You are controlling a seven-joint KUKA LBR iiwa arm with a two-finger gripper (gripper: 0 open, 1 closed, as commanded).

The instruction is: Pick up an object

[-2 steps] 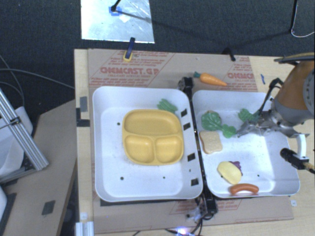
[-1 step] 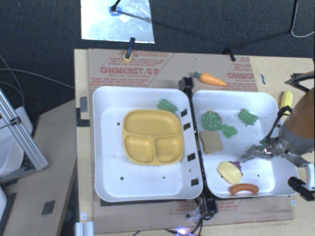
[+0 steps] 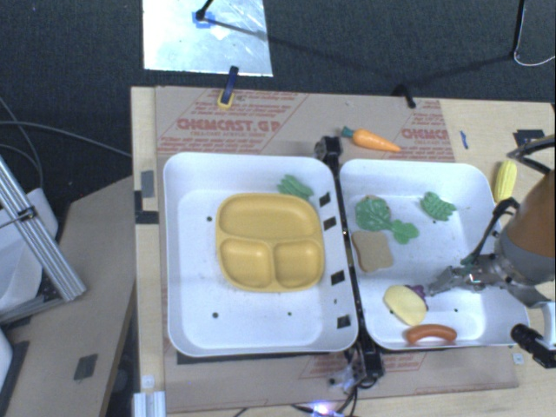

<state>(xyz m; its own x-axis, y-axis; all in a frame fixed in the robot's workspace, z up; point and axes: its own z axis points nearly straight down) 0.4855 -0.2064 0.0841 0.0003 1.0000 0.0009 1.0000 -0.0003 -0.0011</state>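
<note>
Reaching into right bin (image 3: 473, 176), my gripper (image 3: 423, 290) low at bin's 6 o'clock, touching yellow potato (image 3: 401, 303). Grip state: cannot tell. Nothing lifted yet. Grab and lift left to do. Sausage (image 3: 429, 334) just below.

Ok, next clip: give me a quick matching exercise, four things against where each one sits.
Things:
1. yellow tray
2. carrot
3. sausage
4. corn cob

Places:
A. on the cardboard beyond the bins, outside both
B. in the left bin
C. at the right bin's far right rim
D. at the near edge of the right bin

Pairs: 1-B, 2-A, 3-D, 4-C
</note>
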